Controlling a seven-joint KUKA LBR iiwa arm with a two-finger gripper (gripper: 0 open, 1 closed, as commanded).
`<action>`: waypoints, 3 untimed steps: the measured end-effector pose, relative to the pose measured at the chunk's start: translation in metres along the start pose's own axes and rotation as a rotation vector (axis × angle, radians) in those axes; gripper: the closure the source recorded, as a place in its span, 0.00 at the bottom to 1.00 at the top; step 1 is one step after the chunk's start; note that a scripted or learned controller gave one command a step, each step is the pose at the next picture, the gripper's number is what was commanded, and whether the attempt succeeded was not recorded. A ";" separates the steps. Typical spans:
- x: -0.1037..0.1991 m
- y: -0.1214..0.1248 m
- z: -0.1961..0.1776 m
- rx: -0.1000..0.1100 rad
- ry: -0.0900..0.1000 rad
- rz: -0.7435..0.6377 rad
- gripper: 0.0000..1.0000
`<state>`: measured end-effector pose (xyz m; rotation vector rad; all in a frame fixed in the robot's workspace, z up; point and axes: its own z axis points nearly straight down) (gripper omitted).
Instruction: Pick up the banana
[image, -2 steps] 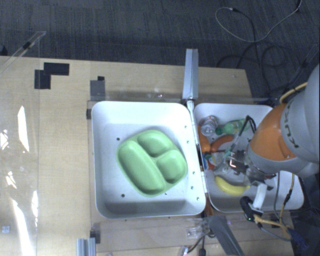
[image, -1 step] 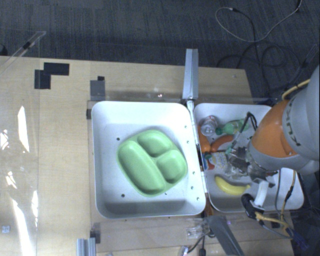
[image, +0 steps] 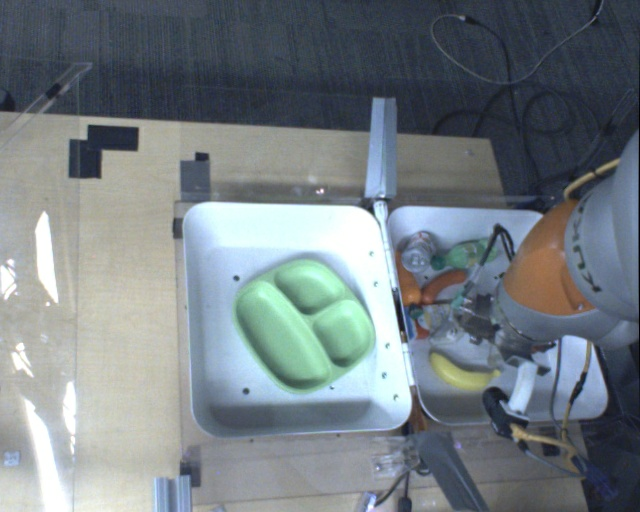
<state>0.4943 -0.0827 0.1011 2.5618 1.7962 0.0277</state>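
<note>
The yellow banana (image: 458, 372) lies near the front of the right bin (image: 450, 405), curved, with its left end toward the divider. My gripper (image: 478, 320) hangs low over the right bin, just behind and above the banana, under the orange band of the arm. The wrist and cables hide the gripper's tip. Nothing is visibly lifted off the bin floor.
Behind the gripper the right bin holds a clear bottle (image: 418, 248), a green item (image: 465, 252) and a red-orange item (image: 440, 285). The left bin (image: 210, 400) holds a green divided plate (image: 305, 325). A metal post (image: 381, 150) stands behind the divider.
</note>
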 end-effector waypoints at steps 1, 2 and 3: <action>-0.002 -0.003 0.011 0.006 -0.003 -0.133 0.00; 0.001 0.000 0.000 -0.001 0.000 -0.138 1.00; 0.000 0.000 0.000 -0.001 0.000 -0.137 0.00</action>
